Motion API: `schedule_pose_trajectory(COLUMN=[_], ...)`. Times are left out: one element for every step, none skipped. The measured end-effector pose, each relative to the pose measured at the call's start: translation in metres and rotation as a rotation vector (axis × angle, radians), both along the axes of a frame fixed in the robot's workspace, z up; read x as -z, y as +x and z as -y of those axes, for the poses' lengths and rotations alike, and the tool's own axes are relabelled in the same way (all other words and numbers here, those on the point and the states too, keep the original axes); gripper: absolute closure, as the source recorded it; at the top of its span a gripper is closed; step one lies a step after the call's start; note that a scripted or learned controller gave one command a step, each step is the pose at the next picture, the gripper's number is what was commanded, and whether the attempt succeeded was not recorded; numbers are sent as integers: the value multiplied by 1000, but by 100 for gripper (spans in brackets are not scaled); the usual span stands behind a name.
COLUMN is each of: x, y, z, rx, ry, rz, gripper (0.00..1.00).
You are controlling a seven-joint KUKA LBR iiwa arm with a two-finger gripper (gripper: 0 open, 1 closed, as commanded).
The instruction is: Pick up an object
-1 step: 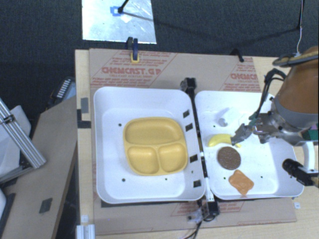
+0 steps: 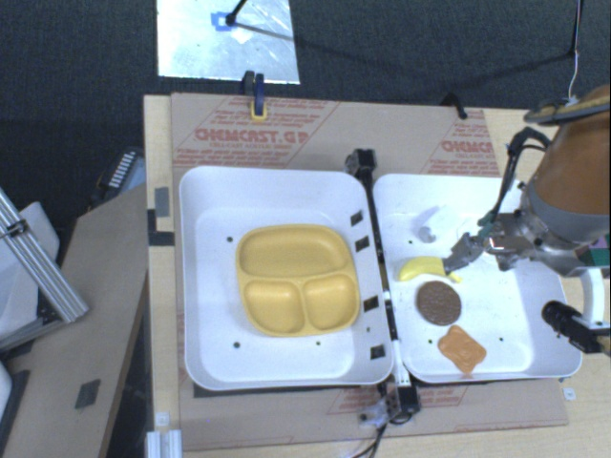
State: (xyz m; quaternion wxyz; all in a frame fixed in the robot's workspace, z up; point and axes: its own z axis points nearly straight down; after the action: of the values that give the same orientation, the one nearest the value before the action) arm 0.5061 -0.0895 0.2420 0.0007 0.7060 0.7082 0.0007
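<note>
A brown bench (image 2: pixel 286 127) bears 2 shallow white plastic bins. The left bin (image 2: pixel 205 208) holds a yellow 3-compartment plastic tray (image 2: pixel 291 280). The right bin (image 2: pixel 496 351) holds a yellow toy banana (image 2: pixel 417 269), a round brown disc (image 2: pixel 438 303) and an orange flat piece (image 2: pixel 462 349). The gripper (image 2: pixel 458 258) hovers just beside the banana's right end; its opening cannot be told.

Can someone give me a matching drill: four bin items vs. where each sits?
Things:
1. yellow divided tray
2. banana
3. brown round disc
4. orange piece

Places:
A. right bin, nearest its front edge
B. left bin, centre
C. right bin, beside the gripper
D. right bin, between the banana and the orange piece

Pairs: 1-B, 2-C, 3-D, 4-A
</note>
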Motion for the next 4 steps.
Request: schedule_pose_trajectory(x=[42, 104, 155, 141], y=[3, -1, 1, 3], z=[0, -2, -2, -1], rx=[2, 2, 2, 1], ry=[1, 1, -2, -2], rz=[-4, -6, 2, 7], gripper=[0, 0, 0, 100])
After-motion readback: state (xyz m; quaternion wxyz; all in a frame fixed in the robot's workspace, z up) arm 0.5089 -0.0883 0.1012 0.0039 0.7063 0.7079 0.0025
